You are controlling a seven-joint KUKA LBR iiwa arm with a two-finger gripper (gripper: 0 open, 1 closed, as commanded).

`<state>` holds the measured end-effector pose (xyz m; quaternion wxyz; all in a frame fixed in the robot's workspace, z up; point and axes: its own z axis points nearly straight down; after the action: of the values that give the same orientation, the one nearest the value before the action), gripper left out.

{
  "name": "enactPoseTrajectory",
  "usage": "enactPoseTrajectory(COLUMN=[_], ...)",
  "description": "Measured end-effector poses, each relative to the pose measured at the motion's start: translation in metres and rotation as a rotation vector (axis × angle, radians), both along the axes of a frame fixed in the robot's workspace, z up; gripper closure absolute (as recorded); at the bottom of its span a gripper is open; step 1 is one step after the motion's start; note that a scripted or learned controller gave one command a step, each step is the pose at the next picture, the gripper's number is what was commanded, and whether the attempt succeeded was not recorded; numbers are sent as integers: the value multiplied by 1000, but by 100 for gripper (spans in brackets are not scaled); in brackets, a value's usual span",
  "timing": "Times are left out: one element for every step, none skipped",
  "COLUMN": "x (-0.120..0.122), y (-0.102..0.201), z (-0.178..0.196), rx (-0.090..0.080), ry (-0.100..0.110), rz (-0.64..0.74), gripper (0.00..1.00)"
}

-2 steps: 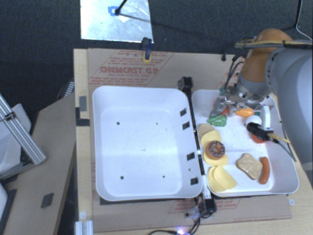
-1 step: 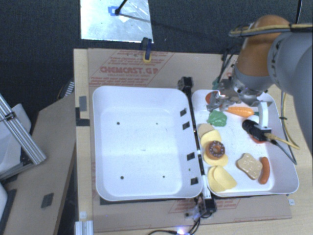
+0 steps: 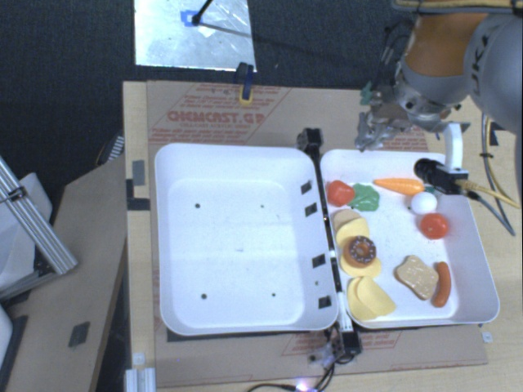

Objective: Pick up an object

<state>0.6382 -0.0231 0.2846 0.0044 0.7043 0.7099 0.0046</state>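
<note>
Camera view: gripper point(image 3: 372, 135) hangs over the far rim of the right bin point(image 3: 482, 288); can't tell if it's open or closed, and nothing visibly sits in it. Nearest target, the carrot point(image 3: 400, 185), lies near the far wall, long axis left-right, tip pointing left. Risk: the green vegetable point(image 3: 365, 198) and egg point(image 3: 423, 202) crowd it, so a descent aligned along the axis likely slips off or snags a neighbour.

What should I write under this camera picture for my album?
Robot gripper hovering above the right bin of toy food.
</note>
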Motion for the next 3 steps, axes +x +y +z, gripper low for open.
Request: enactPoseTrajectory(x=[-47, -147, -151], y=[17, 23, 21], z=[72, 40, 150], rx=[1, 1, 1], ry=[6, 19, -2], rz=[-1, -8, -3], gripper=[100, 100, 100])
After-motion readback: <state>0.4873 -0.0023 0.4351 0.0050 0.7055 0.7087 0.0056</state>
